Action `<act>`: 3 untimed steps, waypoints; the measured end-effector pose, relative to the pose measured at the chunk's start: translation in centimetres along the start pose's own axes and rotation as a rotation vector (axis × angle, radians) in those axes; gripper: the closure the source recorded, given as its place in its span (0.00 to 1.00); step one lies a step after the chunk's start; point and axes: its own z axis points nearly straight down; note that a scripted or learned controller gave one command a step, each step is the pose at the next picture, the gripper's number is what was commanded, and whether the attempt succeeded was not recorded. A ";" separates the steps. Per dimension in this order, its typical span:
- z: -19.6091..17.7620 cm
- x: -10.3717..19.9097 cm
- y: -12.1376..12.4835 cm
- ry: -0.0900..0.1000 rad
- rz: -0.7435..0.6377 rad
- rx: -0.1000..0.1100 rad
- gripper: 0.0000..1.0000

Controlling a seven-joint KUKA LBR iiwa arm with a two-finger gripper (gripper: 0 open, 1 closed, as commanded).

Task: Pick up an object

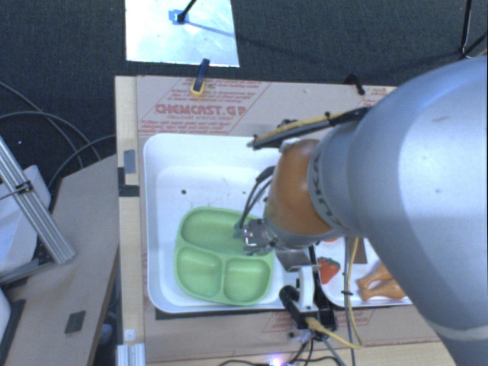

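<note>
Green and split into three compartments, the plate lies in the left bin. Above its right edge hangs the gripper, hidden under the grey arm, so its state cannot be told. Small orange and red objects sit in the right bin.

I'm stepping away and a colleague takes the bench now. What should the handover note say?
Gripper: hidden under the arm's wrist, which sits above the seam between the bins; state unknown.
Things: green divided tray lies in the left bin. Red object and orange object lie in the right bin.
Done: no pick confirmed.
Left: grasp and lift one object.
</note>
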 end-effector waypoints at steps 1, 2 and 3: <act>0.4 4.2 6.2 0.000 -0.006 0.024 1.00; -17.6 6.8 8.0 0.004 -0.007 0.011 1.00; -1.4 12.4 1.7 -0.003 -0.008 0.036 1.00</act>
